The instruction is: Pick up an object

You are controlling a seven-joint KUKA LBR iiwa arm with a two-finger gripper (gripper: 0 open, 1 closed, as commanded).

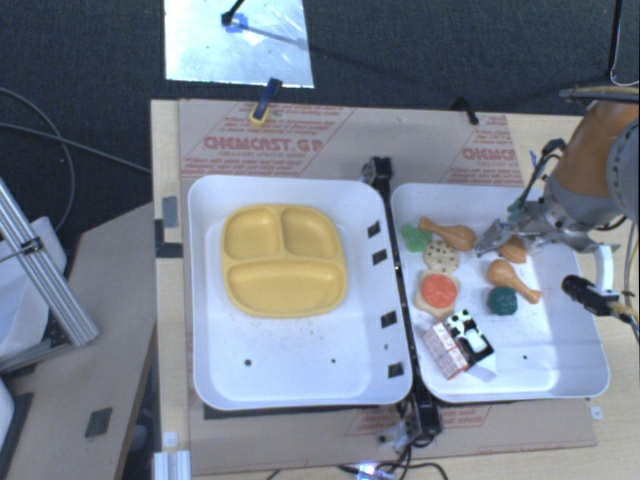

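The right bin (560,368) holds several toy foods. A drumstick (448,233) lies at its back left beside a green piece (414,237) and a speckled cookie (440,258). A red slice on a pale base (438,292) sits below them. A second drumstick (512,277) and a teal lump (502,303) lie mid-bin. A panda-printed box (468,334) and a pink box (444,354) rest near the front. My gripper (508,236) hangs low over the back of this bin, just above a small orange piece (514,252), between the two drumsticks.
The left bin (230,368) carries a yellow divided plate (283,259). A black divider with clips (392,268) runs between the bins. The arm's orange band (590,148) rises over the right bin's back right corner. A black part (590,294) sticks out at the right rim.
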